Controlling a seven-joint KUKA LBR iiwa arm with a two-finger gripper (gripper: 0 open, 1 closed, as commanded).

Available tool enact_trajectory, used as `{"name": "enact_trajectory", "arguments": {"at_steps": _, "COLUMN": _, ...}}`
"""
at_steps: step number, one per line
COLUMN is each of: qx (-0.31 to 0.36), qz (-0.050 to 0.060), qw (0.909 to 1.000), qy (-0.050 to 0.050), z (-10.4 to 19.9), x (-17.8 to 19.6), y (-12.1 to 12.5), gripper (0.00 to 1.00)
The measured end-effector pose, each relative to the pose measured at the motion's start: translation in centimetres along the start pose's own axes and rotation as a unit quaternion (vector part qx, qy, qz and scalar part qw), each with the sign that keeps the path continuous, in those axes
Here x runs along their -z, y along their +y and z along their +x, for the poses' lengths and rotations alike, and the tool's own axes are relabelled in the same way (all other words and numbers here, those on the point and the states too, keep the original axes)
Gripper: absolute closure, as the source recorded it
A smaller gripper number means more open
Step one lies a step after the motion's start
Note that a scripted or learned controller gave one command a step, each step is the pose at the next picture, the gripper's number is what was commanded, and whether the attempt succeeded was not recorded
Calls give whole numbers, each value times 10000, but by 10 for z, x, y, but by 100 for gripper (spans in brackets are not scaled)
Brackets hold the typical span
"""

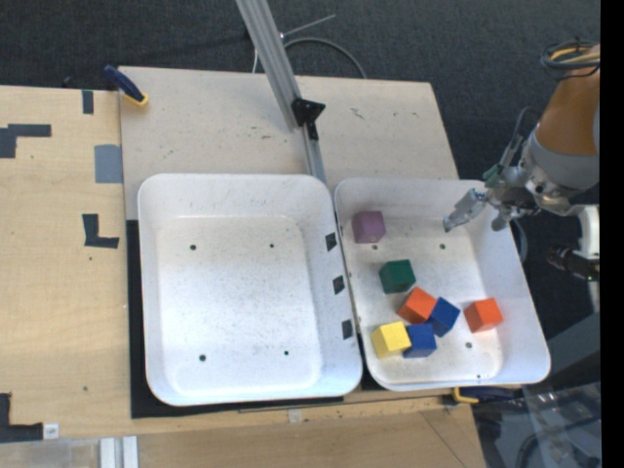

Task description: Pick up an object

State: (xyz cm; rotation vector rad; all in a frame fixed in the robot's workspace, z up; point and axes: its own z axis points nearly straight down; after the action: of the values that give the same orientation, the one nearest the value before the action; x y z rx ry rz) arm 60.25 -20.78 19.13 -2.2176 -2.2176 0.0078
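The right bin point(507, 261) holds several small blocks: a purple one point(369, 226) at the back left, a green one point(397, 276), an orange one point(418, 305), two blue ones point(444, 315) point(421, 340), a yellow one point(392, 338) and an orange-red one point(484, 314) toward the right. My gripper point(480, 213) hangs over the bin's back right part, above and right of the blocks, with its fingers spread apart and nothing between them.
The left bin point(156, 261) lies beside the right one. A slanted metal pole point(278, 57) crosses the bench behind the bins. A blue and yellow clamp point(126, 85) sits at the bench's back left corner. Cables hang by the arm at right.
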Motion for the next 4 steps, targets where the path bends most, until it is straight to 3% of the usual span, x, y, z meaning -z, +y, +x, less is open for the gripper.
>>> {"name": "enact_trajectory", "arguments": {"at_steps": 1, "qx": 5, "qz": 2, "qw": 10000, "qy": 4, "z": 1, "x": -65, "y": 1, "gripper": 0}}
{"name": "enact_trajectory", "arguments": {"at_steps": 2, "qx": 7, "qz": -9, "qw": 10000, "qy": 0, "z": 2, "x": -102, "y": 0, "gripper": 0}}
{"name": "enact_trajectory", "arguments": {"at_steps": 3, "qx": 14, "qz": -27, "qw": 10000, "qy": -2, "z": 3, "x": -90, "y": 1, "gripper": 100}}
{"name": "enact_trajectory", "arguments": {"at_steps": 4, "qx": 8, "qz": -64, "qw": 10000, "qy": -13, "z": 2, "x": -26, "y": 5, "gripper": 100}}
